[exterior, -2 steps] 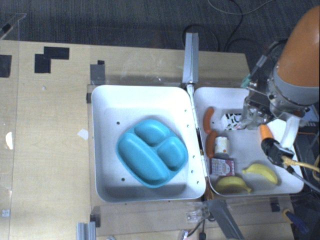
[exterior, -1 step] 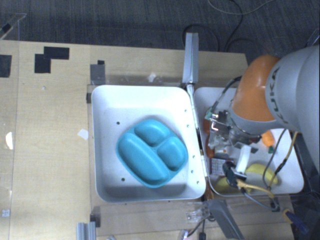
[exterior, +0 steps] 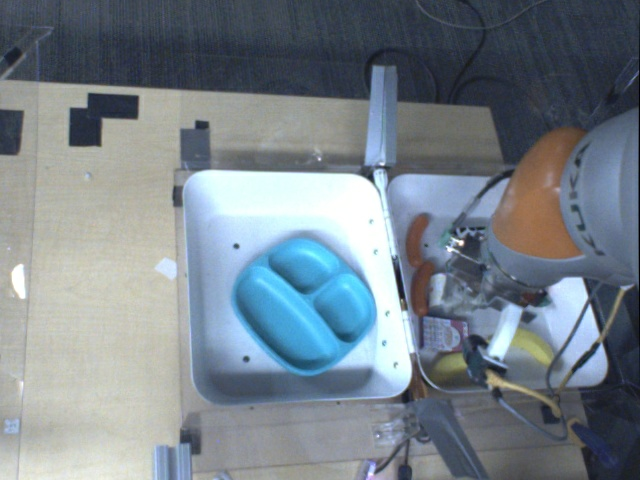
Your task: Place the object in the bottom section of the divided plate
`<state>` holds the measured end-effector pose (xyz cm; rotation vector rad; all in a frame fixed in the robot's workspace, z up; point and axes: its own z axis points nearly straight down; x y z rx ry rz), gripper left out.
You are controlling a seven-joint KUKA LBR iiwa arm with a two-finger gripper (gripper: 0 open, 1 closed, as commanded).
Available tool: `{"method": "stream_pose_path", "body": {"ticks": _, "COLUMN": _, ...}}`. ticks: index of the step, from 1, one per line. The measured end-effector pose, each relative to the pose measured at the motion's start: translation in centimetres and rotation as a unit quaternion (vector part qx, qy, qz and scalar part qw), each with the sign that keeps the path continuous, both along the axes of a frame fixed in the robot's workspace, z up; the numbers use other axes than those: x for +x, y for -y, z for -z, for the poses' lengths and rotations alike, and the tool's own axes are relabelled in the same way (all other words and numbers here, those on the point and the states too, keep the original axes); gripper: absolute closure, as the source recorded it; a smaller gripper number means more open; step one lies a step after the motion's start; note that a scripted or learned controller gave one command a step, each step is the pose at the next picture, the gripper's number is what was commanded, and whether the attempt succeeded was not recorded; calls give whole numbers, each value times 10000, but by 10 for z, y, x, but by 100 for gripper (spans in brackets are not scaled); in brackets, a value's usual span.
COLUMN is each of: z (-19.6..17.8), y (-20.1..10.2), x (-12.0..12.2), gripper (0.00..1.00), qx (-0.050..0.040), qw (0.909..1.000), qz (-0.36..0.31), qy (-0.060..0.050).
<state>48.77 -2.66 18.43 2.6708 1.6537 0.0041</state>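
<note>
The pale wooden tabletop (exterior: 100,298) carries two shallow white bins side by side. The grey arm (exterior: 560,208), with its orange band, reaches in from the right and covers much of the right bin (exterior: 440,193). The left bin (exterior: 215,228) holds just the divided plate (exterior: 290,318), lying flat near its middle and turned at a slant. The plate is bright blue with rounded corners and three hollows: one long section along its lower-left side and two smaller ones side by side at its upper right, all three bare. The end effector (exterior: 462,273) hangs low over the left part of the right bin, among the loose things there; whether it is released or grasping anything cannot be told from this angle. Beside it lie two orange-red sausage shapes (exterior: 417,235) near the bin's left wall, a yellow banana-like piece (exterior: 530,348) toward the front, a small printed packet (exterior: 443,332), and a yellow-green rounded piece (exterior: 450,366) at the front edge.
</note>
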Motion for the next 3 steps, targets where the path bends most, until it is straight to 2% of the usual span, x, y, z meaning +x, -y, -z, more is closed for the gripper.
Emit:
{"method": "stream_pose_path", "body": {"ticks": 1, "z": -45, "y": -20, "x": 13, "gripper": 100, "qx": -5, "qw": 9947, "qz": -1025, "qy": 9}}
{"method": "stream_pose_path", "body": {"ticks": 2, "z": -5, "y": -77, "x": 0, "gripper": 100, "qx": -2, "qw": 9985, "qz": -544, "qy": 0}}
{"method": "stream_pose_path", "body": {"ticks": 3, "z": -150, "y": -8, "x": 0, "gripper": 100, "qx": -9, "qw": 9951, "qz": -993, "qy": 17}}
